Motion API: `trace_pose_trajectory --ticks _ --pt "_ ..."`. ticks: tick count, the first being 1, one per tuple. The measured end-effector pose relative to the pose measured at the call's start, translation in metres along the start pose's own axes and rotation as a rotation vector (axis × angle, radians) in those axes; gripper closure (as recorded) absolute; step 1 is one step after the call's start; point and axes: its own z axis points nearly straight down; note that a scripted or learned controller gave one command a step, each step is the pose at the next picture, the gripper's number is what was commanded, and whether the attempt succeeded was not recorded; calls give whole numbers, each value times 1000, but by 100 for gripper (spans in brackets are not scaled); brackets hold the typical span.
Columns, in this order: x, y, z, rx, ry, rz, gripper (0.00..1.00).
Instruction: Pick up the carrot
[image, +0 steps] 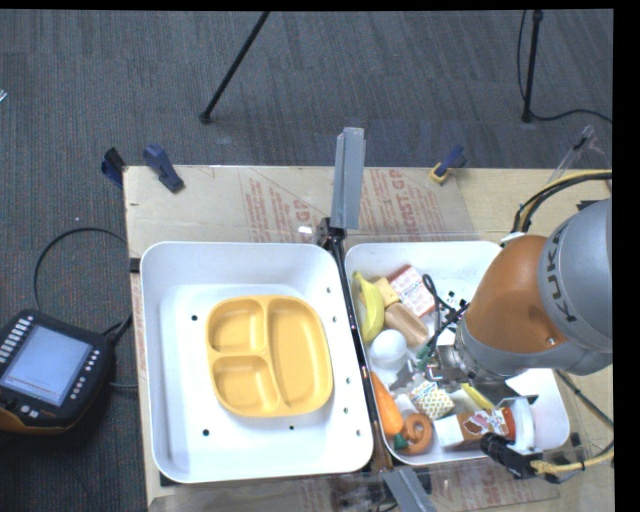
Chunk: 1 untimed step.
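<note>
A yellow tray sits in the left bin. In the right bin, the carrot lies by the left wall, below a white egg and a banana. The gripper hangs over the toys just right of the carrot. I cannot tell how it is set.

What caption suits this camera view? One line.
KUKA arm over right bin of toy food; carrot by its left wall.
</note>
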Motion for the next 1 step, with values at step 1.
trace_pose_trajectory --ticks 1 --pt "92 -15 -93 -2 3 -135 0"
